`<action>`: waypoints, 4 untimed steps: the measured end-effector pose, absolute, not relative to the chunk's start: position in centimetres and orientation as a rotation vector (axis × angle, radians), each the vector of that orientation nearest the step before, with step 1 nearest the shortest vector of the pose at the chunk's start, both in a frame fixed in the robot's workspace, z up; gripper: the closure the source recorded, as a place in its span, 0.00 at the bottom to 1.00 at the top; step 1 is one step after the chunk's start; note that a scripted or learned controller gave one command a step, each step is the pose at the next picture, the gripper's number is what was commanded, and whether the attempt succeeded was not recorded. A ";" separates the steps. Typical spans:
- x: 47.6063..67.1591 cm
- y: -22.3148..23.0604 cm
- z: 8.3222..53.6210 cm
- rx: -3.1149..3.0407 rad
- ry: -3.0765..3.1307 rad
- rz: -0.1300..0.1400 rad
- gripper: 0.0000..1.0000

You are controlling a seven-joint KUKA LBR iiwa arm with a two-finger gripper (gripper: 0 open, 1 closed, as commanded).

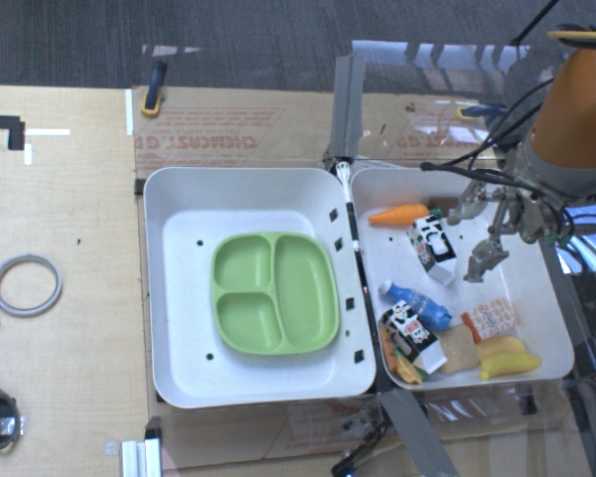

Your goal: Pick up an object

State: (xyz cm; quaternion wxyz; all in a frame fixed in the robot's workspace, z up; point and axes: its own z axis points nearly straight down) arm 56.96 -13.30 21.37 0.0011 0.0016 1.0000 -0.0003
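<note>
**Gripper hangs open over the right bin, nothing between its fingers**

The gripper (480,235) sits above the right bin (556,296), toward its upper right part, with the grey arm and its orange band (574,97) reaching in from the right. Its two fingers are spread apart: one fingertip shows near the bin's back wall, the other lower down, and bare white bin floor is visible in the gap. No object is pinched.

The objects lie to the left of and below the jaws. Nearest is a black-and-white carton (432,243), tilted, just to the left of the lower finger and apart from it. Above it, a carrot (398,215) lies along the back of the bin. Lower down, a blue bottle (417,305) lies on its side near the bin's left wall, with a second black-and-white carton (413,332) touching it from below. Toward the front right are a red-printed packet (491,317), a brown flat piece (461,351) and a yellow banana-like object (508,358), packed close together and well below the fingers.

The left bin (169,296) holds a green three-compartment plate (276,292). A roll of tape (24,284) lies on the wooden bench to the far left.
</note>
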 end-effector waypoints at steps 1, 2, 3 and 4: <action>60.3 -13.1 11.6 0.234 3.103 -0.005 0.00; 60.2 -9.5 9.3 0.324 3.120 0.000 0.00; 52.1 -12.2 9.2 0.354 3.121 -0.001 0.00; 47.8 -17.1 9.2 0.585 3.085 0.000 0.00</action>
